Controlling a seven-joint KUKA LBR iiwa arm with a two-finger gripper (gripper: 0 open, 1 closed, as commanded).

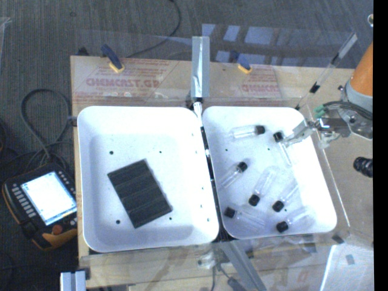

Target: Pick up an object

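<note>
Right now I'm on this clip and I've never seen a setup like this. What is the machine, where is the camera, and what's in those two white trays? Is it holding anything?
This is one camera fixed above a bench, looking down at a slant. The machine is a robot arm that reaches in from the picture's right; you can see its orange band and metal wrist there. Its hand sits over the upper right edge of the right tray.

The right tray holds several small clear vials with black caps, lying scattered on their sides, for example one vial near the top. The left tray holds one dark ribbed flat pad, lying at an angle.

I can't see anything clearly between the hand's fingers, so I would not say it holds anything. The orange device with a lit screen on the floor at left looks like the arm's control pendant.
</note>
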